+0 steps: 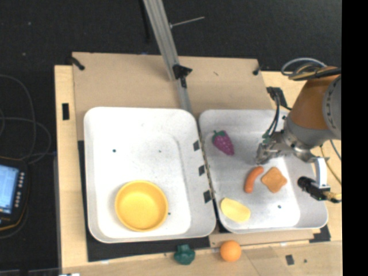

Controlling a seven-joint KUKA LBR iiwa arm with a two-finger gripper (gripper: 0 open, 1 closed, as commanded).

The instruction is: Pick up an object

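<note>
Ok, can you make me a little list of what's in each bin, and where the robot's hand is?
left bin: yellow bowl, near the front
right bin: purple grapes, orange sausage, orange block, pale yellow piece
gripper: low over the right bin, just above the sausage's upper end
fingers: too blurred to tell
outside the bins: orange ball and small green toy on the bench's front edge
arm: reaches in from the right
</note>
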